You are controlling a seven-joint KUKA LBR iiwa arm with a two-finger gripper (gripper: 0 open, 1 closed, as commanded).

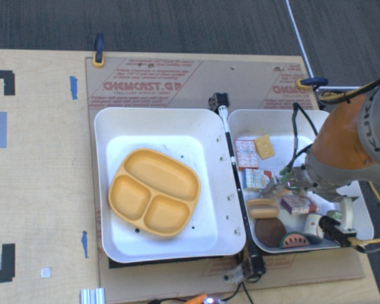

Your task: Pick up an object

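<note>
The tool (286, 181) hangs low in the right white bin (365, 215), among small toy foods (264, 209) near the bin's middle; its opening I cannot tell. The yellow three-part plastic plate (153, 192) lies in the left white bin (107, 144).

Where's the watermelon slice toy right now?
In the camera view, the watermelon slice lies at the near edge of the right bin, just right of the brown round piece and below the gripper.
</note>
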